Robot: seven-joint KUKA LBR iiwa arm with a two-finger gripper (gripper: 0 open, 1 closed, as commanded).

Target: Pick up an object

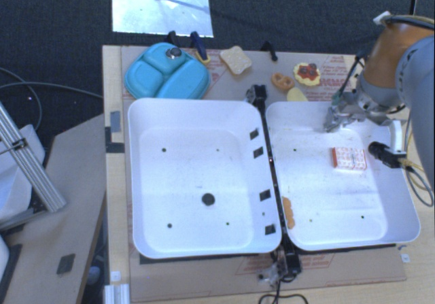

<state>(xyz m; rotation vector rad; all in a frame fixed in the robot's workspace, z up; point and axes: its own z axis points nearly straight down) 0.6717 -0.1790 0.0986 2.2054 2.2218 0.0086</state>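
Left bin (146, 160) holds one small dark round object (208, 198) on its floor, lying alone and well apart from the walls. Behind that bin, on the bench's cardboard strip, a blue divided plate (166, 73) sits with a toy bread slice (235, 60) just to its right; these look parked as spares, outside the working area. Black clips (261, 153) along the shared rim appear to join the two bins so they do not slide. A small orange-brown piece (288, 213) lies against the right bin's left wall, awkward for a top-down grasp. Behind the right bin (394, 228): a pretzel-like toy (282, 80), a round pizza-like toy (307, 73), a pale yellow piece (296, 94). On the right bin's floor, a pink-and-white patterned block (349, 158) lies flat in the open, seemingly the easiest target. The gripper (332, 122) hangs low over that bin's back edge, near the block but apart from it, nothing visible between its fingers; whether these are spread or closed cannot be told. Judged stage: approach, no pick made yet.
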